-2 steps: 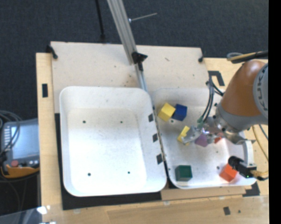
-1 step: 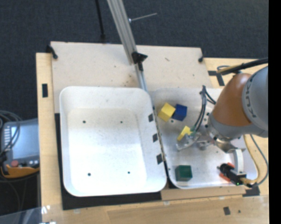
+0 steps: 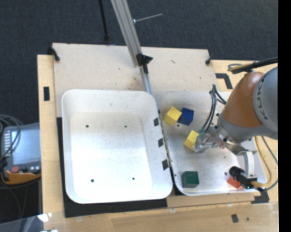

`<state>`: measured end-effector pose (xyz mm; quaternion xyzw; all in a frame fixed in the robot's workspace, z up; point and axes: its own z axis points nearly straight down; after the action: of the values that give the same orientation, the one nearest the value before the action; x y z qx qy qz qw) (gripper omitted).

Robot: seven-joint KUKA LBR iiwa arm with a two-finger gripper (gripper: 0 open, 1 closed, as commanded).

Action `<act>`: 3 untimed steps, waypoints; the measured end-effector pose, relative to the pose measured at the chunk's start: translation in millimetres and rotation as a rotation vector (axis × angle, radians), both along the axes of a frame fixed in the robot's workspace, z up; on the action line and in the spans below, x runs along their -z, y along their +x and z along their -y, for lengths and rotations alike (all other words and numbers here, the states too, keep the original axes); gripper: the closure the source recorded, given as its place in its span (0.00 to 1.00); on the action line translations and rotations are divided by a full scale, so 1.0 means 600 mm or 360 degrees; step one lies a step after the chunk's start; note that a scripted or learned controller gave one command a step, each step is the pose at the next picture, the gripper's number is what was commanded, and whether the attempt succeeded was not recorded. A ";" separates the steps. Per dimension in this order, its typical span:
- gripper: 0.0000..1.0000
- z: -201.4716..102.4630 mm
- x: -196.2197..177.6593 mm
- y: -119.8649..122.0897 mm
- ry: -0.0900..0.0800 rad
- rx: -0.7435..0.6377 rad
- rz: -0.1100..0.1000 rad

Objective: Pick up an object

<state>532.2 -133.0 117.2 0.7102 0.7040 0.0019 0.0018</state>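
In the right bin (image 3: 203, 190), a small yellow block (image 3: 191, 139) sits right at the tip of my gripper (image 3: 200, 145), which reaches in from the right under the grey and orange wrist. The block touches the gripper's left side; the view does not show whether it sits between the fingers. Another yellow block (image 3: 172, 115) and a blue block (image 3: 187, 116) lie side by side and touching, farther back in the same bin. A green block (image 3: 189, 179) rests near the bin's front edge.
A small red piece (image 3: 234, 181) lies at the right bin's front right corner. The left bin (image 3: 68, 129) is wide and white. A slanted metal rail (image 3: 128, 28) rises behind the bins.
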 end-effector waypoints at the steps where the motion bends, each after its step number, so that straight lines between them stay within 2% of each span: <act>1: 1.00 0.012 -0.104 0.010 -0.0004 -0.0018 0.0005; 3: 1.00 0.040 -0.282 0.012 -0.0005 -0.0019 0.0005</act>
<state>539.5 -156.8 286.6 0.7061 0.7081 0.0018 0.0040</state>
